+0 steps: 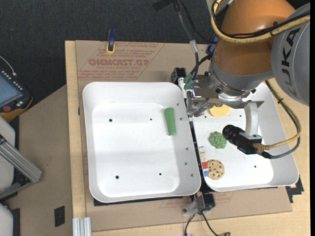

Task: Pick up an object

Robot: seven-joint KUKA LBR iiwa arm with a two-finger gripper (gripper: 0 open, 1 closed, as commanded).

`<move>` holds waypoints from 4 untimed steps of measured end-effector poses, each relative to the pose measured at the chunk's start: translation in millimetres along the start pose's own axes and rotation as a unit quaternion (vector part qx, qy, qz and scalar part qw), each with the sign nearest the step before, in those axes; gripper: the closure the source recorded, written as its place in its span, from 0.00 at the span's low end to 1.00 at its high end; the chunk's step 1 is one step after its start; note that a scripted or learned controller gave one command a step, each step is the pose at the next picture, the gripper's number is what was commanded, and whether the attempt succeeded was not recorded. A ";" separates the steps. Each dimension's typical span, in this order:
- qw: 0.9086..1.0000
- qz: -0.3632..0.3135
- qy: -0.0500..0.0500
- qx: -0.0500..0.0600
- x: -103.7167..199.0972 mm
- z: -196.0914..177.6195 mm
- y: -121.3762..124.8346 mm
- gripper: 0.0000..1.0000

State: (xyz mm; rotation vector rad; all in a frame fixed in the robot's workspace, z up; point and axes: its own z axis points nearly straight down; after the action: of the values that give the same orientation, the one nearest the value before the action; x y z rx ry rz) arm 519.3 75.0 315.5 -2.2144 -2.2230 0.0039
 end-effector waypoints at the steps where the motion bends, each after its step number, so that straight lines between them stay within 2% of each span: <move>1: 1.000 -0.002 0.001 -0.003 65.9 -2.3 2.6 1.00; 2: 1.000 0.003 -0.001 0.002 48.6 31.3 -34.2 1.00; 3: 1.000 0.004 -0.001 -0.004 -1.2 1.5 -39.8 1.00; 4: 1.000 0.000 0.001 -0.010 20.8 -116.5 -39.4 1.00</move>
State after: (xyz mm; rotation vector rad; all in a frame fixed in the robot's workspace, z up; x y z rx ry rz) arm 480.3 95.6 432.3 -2.2231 -2.2311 -0.0213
